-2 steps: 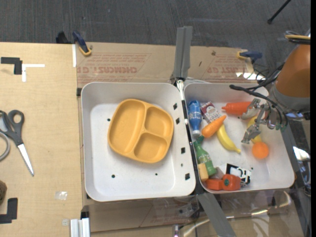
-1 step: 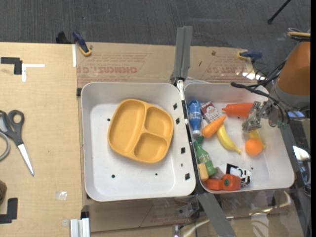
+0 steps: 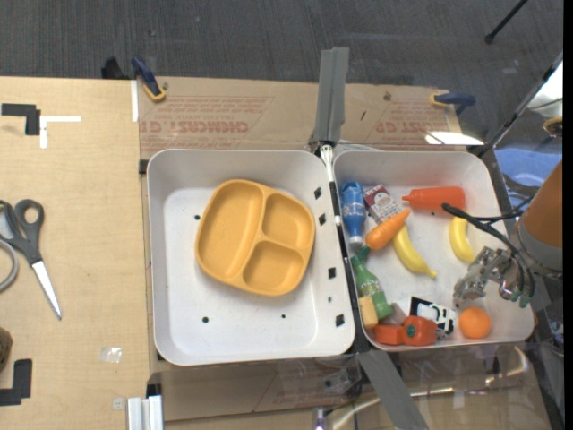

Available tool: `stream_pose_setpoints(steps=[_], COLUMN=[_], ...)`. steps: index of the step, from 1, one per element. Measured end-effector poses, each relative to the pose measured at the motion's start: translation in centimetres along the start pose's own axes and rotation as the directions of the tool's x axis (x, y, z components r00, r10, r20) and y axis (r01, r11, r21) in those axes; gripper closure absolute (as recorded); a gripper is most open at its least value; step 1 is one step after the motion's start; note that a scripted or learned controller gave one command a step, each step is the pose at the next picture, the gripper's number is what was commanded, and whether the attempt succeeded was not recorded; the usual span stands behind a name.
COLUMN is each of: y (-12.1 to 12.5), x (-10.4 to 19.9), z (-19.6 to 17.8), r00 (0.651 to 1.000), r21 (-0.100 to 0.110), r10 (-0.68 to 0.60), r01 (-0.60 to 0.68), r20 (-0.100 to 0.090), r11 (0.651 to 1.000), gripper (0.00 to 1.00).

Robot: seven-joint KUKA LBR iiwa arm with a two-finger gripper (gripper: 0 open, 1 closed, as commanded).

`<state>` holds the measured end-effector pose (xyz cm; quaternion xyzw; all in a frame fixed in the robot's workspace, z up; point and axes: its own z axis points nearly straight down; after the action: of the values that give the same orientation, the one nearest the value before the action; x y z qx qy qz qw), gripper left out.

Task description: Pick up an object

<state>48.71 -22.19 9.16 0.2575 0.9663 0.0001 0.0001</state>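
From my feed, top of frame is dark grey carpet floor, w/ a thin black rod slanting across upper right. Below it a light wood bench fills the left side; scissors lie at left edge, black tape marks upper left. Brown cardboard sheet w/ red print sits top centre, blue clamps at its corners. Light is even, soft shadows.

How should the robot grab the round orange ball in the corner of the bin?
Grip the orange ball across its middle, coming straight down from above. It is round, so any pair of opposite sides works, but the bin wall sits close on its right and near side, so a sideways approach looks blocked.
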Motion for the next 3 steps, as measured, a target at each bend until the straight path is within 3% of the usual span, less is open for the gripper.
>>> stream_pose_setpoints(steps=[1, 2, 3], y=[0.1, 10.2, 10.2], x=[-0.3, -3.4, -3.4], z=[-0.2, 0.0, -1.0], r00=[1.000, 1.000, 1.000], r21=[-0.002, -0.001, 0.000], r10=[0.001, -0.022, -0.024], r01=[-0.001, 0.022, 0.024], r20=[0.010, 0.002, 0.005], r11=[1.000, 1.000, 1.000], gripper=[0.00, 0.00, 1.00])
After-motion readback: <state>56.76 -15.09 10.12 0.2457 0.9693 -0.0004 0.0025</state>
